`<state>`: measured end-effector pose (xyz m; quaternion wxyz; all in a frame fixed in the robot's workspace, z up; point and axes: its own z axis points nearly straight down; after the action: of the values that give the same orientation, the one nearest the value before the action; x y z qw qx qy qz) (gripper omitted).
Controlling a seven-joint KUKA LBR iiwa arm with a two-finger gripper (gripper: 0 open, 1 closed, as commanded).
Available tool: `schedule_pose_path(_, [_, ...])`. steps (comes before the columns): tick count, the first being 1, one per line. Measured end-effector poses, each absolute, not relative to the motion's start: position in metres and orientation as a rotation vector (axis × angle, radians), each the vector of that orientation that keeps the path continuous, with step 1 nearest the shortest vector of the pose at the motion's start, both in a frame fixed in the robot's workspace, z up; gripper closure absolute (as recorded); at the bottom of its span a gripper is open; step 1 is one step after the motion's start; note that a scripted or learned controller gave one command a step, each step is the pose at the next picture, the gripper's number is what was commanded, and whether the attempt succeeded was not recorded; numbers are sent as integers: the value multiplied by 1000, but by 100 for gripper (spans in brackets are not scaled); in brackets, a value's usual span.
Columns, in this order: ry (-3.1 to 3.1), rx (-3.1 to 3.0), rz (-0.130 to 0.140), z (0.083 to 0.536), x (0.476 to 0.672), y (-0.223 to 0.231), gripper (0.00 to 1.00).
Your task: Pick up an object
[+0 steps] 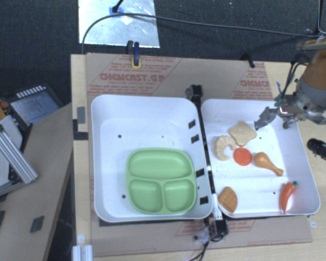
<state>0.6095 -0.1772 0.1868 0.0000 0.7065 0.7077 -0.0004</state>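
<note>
Listing right bin contents, mid-right of frame: bread slice, croissant, tomato, drumstick, waffle, carrot. Nearest pick candidate: bread slice, just below-left of fingers, apart, not touching; its long axis runs approx left-right. Fingers hang above bin's upper part, nothing between them; spread or pressed together — can't tell. Croissant and tomato crowd the slice's lower side. Left bin: green divided plate. Both bins on desk w/ cardboard.
</note>
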Motion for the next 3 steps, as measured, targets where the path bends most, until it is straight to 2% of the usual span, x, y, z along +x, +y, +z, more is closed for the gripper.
schedule_pose_path(2, [2227, 2215, 0, 89, 619, -167, 0])
schedule_pose_path(3, [2225, 2210, 6, 103, 621, -168, 100])
